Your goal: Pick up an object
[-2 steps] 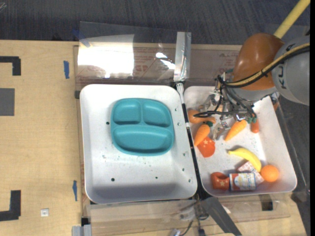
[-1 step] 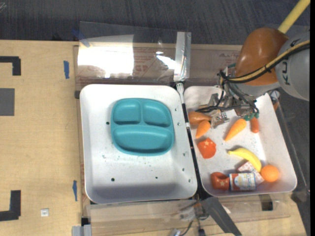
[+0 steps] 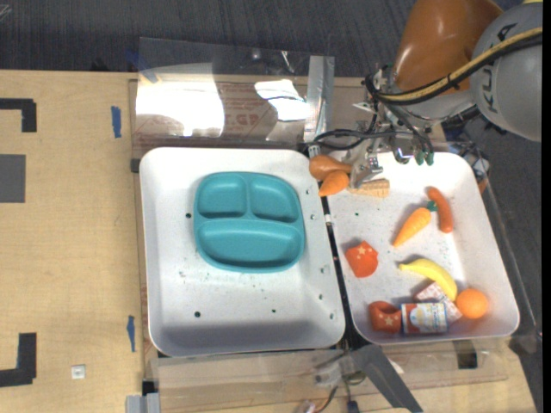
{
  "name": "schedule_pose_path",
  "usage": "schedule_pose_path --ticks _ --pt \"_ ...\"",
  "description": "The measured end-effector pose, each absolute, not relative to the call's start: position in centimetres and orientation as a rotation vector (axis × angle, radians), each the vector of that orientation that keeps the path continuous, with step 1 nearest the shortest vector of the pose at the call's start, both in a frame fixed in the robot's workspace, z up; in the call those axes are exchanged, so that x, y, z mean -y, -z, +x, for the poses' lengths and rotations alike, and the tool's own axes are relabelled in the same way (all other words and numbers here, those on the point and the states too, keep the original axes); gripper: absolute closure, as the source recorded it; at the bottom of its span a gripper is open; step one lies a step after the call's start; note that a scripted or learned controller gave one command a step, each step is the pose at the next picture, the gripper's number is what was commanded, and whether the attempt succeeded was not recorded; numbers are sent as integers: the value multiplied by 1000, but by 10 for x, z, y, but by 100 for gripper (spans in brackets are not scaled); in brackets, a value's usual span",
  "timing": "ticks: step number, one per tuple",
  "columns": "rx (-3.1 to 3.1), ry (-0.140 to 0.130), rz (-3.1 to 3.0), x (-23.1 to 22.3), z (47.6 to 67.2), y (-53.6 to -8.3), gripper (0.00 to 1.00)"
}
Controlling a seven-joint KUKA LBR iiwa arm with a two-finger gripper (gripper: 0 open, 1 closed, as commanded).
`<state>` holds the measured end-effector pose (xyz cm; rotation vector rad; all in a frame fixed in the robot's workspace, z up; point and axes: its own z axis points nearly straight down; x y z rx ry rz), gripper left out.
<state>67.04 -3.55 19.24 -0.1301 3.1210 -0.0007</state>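
Wooden tabletop [image 3: 60, 256] carries two shallow white bins side by side, with dark floor beyond. Largest is the arm [image 3: 482, 50], grey and orange, reaching in from the right; part of its lettering shows, too cut off to read. The left bin [image 3: 164, 308] holds a teal divided plate [image 3: 250, 220] with bare white margin all round it. The right bin [image 3: 495, 256] holds the toys: a banana [image 3: 430, 274], a carrot [image 3: 413, 224], a labelled can [image 3: 426, 317] — print too small to read — a red pepper [image 3: 362, 259], an orange [image 3: 472, 303], a chilli [image 3: 442, 209]. The gripper [image 3: 372, 172] sits at that bin's top-left corner; whether its fingers are apart or together I cannot tell. An orange toy [image 3: 331, 172] lies just beside it.
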Motion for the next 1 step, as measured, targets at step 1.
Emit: schedule_pose_path --ticks 1 --pt "-3137 -2 15 14 526 -186 100"
